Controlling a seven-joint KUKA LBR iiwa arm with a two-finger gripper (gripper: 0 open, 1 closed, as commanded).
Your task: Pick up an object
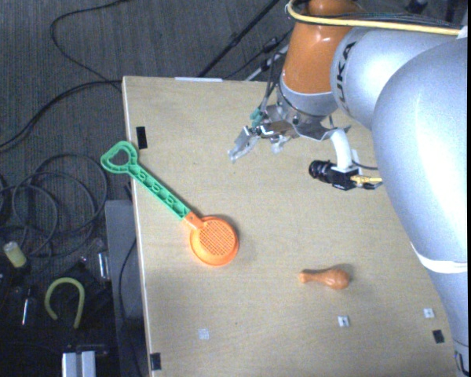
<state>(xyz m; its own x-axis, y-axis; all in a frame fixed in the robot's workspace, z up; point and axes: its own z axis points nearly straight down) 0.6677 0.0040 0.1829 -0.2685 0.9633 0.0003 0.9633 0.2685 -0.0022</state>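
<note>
A toy strainer lies on the tan board (314, 226), its green handle (145, 181) pointing up-left and its orange mesh head (214, 240) toward the middle. A small orange gourd-shaped toy (326, 277) lies lower right of it. My gripper (257, 149) hangs over the upper middle of the board, above and right of the strainer head, well apart from both toys. Its fingers stand open with nothing between them. The grey arm with its orange band (318, 49) covers the board's right side.
The board's left edge (133, 234) drops to a dark floor with looped cables (39, 203) and a green U-shaped piece (63, 297). A black connector (330, 171) juts from the wrist. Bare board lies between the two toys and along the bottom.
</note>
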